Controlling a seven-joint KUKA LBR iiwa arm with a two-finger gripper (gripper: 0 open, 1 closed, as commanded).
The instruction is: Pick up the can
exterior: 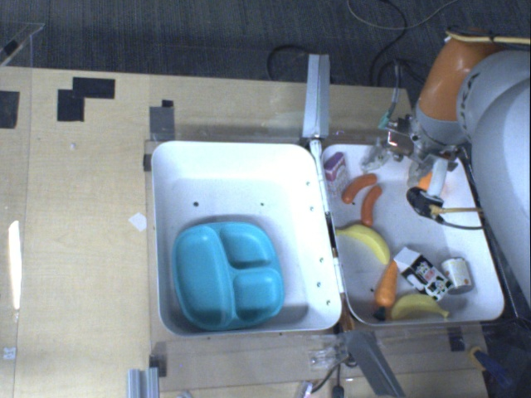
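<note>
You are looking down on a pale wooden table (75,222) bordered at the top by dark carpet (166,15) with loose cables. Two white bins sit on it: the left bin (241,160) holds a blue divided tray (226,274); the right bin (489,301) holds bananas, carrots, sausages and the can (457,274), lying near its lower right corner. The hand (421,175) hangs over that bin's upper part, well apart from the can; you cannot tell its opening.
</note>
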